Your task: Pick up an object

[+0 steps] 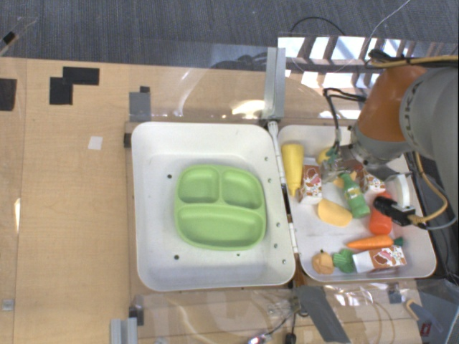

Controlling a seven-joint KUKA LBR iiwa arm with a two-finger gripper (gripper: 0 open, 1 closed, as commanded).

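Lying nearest: carton (388, 258), brown-and-white, beside orange carrot (371, 243), front of right bin (430, 260)
Middle: yellow wedge (334, 213), green bottle (354, 196)
Far: gripper (337, 165) low over toys; grip state cannot be told
Left bin (150, 192): green divided plate (219, 207)

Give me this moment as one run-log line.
arm: over right bin | pincer: low among toy food beside green bottle | grasp: unconfirmed | left bin: green tray

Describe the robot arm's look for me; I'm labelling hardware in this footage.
The arm is a thick, rounded grey body with a glossy orange band above the wrist. Black cables loop around the wrist and trail away behind it. The pincer is a small dark metallic assembly, too cluttered by the toys around it to make out finer detail.
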